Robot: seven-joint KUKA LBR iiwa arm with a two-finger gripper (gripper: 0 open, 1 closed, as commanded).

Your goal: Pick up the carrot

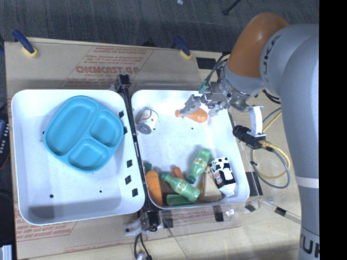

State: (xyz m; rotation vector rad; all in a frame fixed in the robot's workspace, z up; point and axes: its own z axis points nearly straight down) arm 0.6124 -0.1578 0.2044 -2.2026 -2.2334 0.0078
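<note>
The carrot is lying in the near left corner of the right bin, stretching along the bin's left wall with one end pointing toward the far side. Just to its right a small orange piece is resting on the bin floor. A green bottle is lying beside the carrot, angling toward the near wall, and a second green bottle is leaning across it, tilting up toward the far right. To the right of the bottles a black-and-white carton is sitting close to the bin's right wall.

Farther away, near the far left corner of the same bin, a small round grey-and-white object is lying by the divider. At the far right of the bin the gripper is hanging well apart from the carrot, and a rounded orange object is showing directly under it; I cannot tell whether the jaws are released, clenched or grasping that object. The grey arm with its orange band is reaching in from the right.

In the left bin a blue divided plate is sitting toward the far side. Both bins are resting on the table, which is covered with brown cardboard.
</note>
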